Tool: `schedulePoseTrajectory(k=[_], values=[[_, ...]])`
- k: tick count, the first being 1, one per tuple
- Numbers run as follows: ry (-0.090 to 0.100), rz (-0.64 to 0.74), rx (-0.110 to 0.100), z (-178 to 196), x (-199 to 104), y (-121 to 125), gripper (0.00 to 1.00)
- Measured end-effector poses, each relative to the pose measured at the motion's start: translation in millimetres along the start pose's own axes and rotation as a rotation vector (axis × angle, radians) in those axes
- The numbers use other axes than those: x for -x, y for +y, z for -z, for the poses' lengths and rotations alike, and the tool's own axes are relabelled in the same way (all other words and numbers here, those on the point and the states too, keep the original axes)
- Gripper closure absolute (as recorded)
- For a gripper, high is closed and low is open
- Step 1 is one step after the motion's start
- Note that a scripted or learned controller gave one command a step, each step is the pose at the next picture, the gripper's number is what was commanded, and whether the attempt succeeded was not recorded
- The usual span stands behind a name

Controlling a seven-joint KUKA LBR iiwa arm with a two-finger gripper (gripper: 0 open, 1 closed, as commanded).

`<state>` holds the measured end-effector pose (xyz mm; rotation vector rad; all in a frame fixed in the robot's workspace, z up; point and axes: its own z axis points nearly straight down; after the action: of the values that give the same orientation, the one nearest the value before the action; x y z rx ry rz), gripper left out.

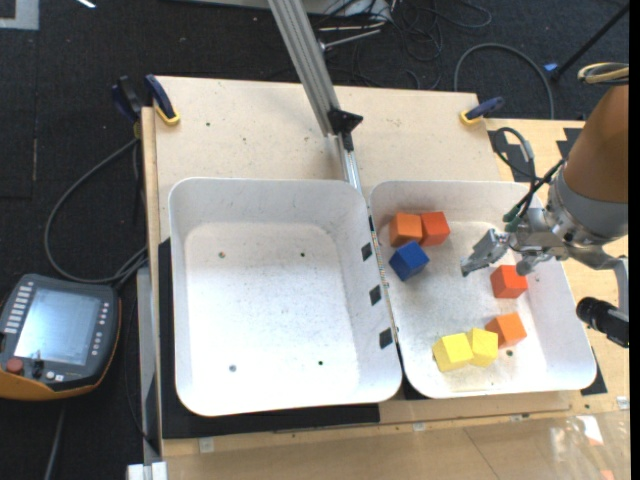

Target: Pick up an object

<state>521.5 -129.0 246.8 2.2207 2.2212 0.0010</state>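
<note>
The right bin (560, 363) holds several small blocks. Two orange blocks (420, 228) sit side by side at its far left, with a blue block (408, 260) just in front of them. A red-orange block (509, 282) lies mid-right, and an orange block (507, 328) lies nearer the front. Two yellow blocks (466, 349) touch each other at the front. My gripper (503, 256) hangs over the middle of the right bin, just above and behind the red-orange block. Its fingers are spread open with nothing between them.
The left bin (270, 298) adjoins the right one along a shared rim (380, 288). A slanted metal pole (300, 48) comes down to the bins' far junction. A teach pendant (55, 333) lies off the bench to the left.
</note>
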Motion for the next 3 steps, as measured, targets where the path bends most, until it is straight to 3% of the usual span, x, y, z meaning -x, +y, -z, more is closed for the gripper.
schedulePoseTrajectory(k=[1,2,3], values=[[0.000,0.004,-0.004,-61.7,-17.9,53.9,0.00],[-0.003,-0.001,0.016,-131.1,-12.6,111.2,0.00],[-0.003,0.003,0.018,-121.5,-13.7,112.6,1.00]])
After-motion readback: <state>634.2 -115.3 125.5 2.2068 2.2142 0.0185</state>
